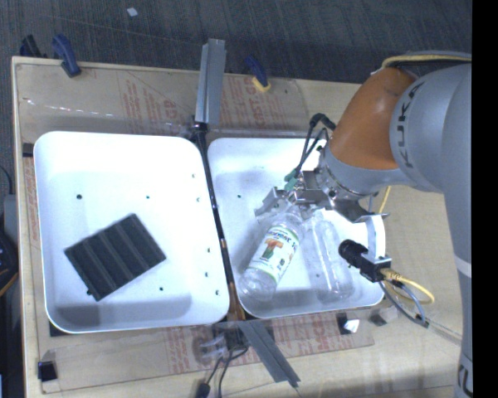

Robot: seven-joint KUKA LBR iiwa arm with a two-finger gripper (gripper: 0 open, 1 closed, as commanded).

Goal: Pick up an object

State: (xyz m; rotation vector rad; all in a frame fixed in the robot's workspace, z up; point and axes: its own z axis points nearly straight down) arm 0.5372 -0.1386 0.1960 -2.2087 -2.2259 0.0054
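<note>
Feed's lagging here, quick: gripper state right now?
Gripper: cannot be told; it sits over the bottle in the right bin.

Dark carpet floor (pixel 149 7), pale wooden bench (pixel 108 85), blue clamps (pixel 65 54)

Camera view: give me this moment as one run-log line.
arm: over right bin | gripper: at labelled bottle's top end | hold: unconfirmed | clear bottle: alongside | left bin: dark ridged panel

Right white bin (pixel 232 168): clear plastic bottle with orange-green label (pixel 270 259) lying tilted, grey arm's gripper (pixel 284 196) hovering at its cap end. Left white bin (pixel 58 160): dark ribbed rectangular block (pixel 114 255) lying flat.
</note>
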